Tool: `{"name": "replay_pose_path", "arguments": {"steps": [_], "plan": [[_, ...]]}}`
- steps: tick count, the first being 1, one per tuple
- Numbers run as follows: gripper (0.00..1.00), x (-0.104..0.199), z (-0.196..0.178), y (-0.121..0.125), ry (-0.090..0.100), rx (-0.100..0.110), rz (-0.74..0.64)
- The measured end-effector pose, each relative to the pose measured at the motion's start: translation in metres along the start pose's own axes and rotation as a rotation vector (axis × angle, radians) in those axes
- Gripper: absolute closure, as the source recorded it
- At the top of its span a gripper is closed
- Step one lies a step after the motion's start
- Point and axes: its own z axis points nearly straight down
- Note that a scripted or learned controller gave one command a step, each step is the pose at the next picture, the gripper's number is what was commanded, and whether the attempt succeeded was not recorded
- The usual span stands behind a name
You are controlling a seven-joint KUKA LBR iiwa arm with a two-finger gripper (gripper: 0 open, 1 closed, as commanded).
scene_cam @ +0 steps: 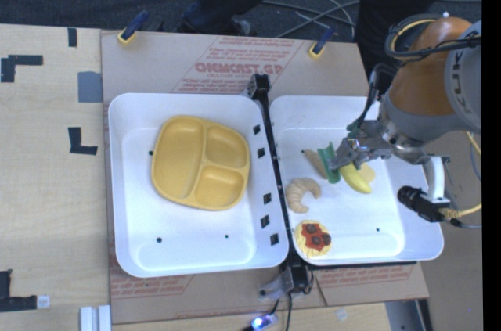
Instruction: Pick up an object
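Plastic throughout, so light, stiff and slick: from the pizza slice point(314, 238) in the right bin point(391, 243), past the croissant point(302, 193), to the yellow banana point(359, 179) under the gripper point(350, 159), best pinched across its middle; finger state unclear

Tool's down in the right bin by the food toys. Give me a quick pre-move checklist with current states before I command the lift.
1. Tool over the right bin: ok.
2. Tool at a target: ok, it sits among the green item, the yellow piece and the tan piece.
3. Object seen between the fingers: cannot tell.
4. Croissant apart from the tool: ok.
5. Pizza slice apart from the tool: ok, near the front wall.
6. Yellow divided plate in the left bin, out of the way: ok.
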Motion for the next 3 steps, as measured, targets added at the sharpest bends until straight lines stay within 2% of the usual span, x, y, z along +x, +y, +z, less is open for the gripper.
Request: {"name": "replay_pose_path", "arguments": {"steps": [1,3], "plan": [[1.00,0.054,-0.010,0.009,0.000,0.000,-0.002],[1.00,0.168,-0.006,0.015,-0.002,0.001,-0.002]]}}
